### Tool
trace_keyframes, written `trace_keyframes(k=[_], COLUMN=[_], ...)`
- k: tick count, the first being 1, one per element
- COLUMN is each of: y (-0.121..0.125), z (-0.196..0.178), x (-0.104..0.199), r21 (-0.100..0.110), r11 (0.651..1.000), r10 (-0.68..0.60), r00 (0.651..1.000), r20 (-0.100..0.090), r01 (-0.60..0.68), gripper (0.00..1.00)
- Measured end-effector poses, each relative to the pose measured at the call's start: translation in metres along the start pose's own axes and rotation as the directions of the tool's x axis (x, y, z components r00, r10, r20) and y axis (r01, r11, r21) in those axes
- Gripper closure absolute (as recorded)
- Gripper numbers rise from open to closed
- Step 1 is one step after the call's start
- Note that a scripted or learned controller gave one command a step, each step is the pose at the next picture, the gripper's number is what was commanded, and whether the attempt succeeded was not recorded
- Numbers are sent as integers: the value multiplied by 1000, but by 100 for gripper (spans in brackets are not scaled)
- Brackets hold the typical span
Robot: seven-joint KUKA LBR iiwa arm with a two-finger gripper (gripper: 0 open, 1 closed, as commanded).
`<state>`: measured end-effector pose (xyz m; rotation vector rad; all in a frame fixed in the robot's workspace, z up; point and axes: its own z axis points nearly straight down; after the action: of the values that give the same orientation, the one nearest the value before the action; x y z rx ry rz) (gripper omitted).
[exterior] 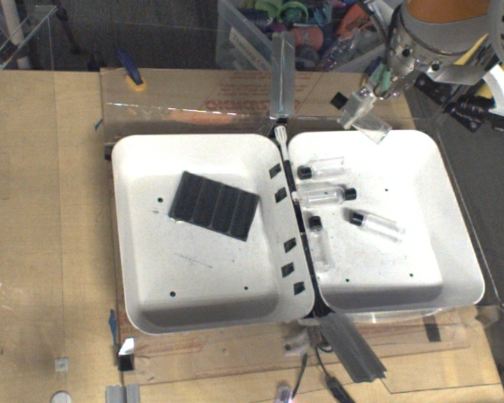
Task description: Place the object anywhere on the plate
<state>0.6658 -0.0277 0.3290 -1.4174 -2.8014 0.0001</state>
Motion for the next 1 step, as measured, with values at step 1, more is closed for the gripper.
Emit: trace_keyframes(k=[1], y=[-1], z=[-6], x=[-3], r21=[-4], r11=[998], r10=[-65], r00=[998], r20=[5], r01=[65], gripper=[100])
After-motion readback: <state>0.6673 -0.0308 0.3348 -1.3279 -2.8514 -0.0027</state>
